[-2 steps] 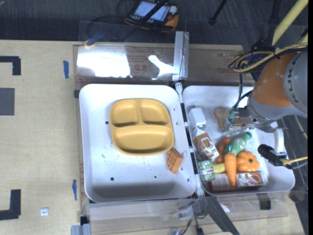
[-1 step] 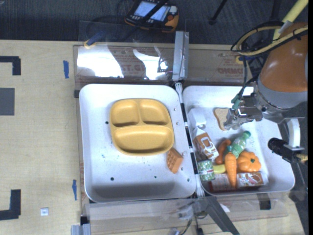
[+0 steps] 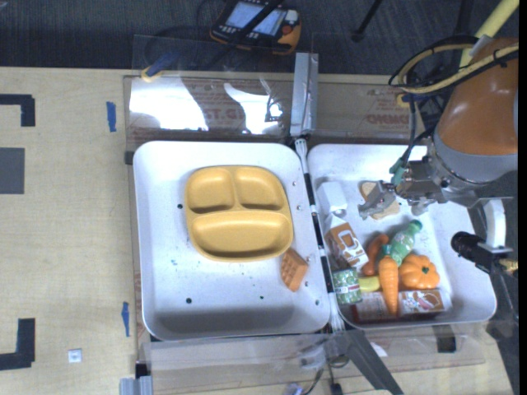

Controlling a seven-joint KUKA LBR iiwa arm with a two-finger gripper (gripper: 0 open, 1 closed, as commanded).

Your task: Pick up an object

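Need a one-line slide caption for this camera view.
Arm's claw hovers in the right bin above piled toy food; yellow divided plate sits in the left bin.

The right bin's [image 3: 486, 303] near half is crowded with toy food [image 3: 387, 274]; its far corner beside the claw [image 3: 387, 197] lies bare.

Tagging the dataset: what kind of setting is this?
Likely a robot lab bin-picking bench: two white bins side by side, toy food like a carrot and pumpkin, a handheld control pendant on the floor.
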